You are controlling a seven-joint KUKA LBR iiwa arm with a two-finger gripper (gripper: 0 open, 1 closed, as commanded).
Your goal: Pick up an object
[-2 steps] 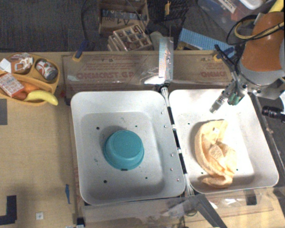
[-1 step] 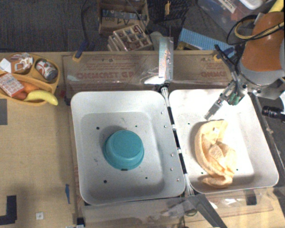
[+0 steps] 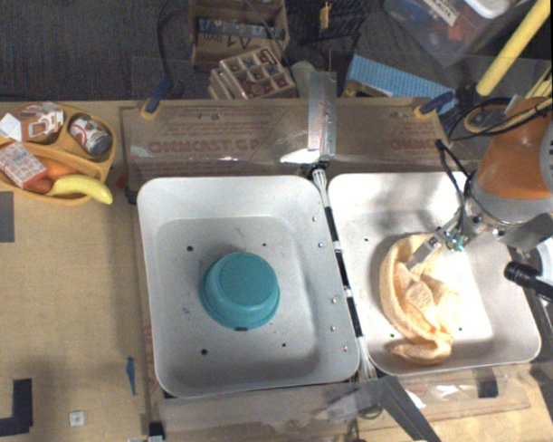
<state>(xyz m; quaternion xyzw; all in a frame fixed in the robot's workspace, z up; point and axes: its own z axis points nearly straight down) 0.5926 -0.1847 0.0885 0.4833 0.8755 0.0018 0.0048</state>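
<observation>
Cluttered table, two white bins. Gripper [image 3: 438,247] sits low at the orange cloth [image 3: 415,301] edge; finger state unclear. Pinch a raised fold, lift straight.

Faint mirrored lettering on cardboard strip [image 3: 228,140] behind the bins; not legible. Packets in yellow tray [image 3: 49,178]: print too small to read.

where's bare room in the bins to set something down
Left bin: bare floor all round the teal bowl, widest along the far wall and the left side. Right bin: bare at the far left corner and the strip beside the divider. Crowded where the cloth lies, with the gripper over its far edge.
</observation>
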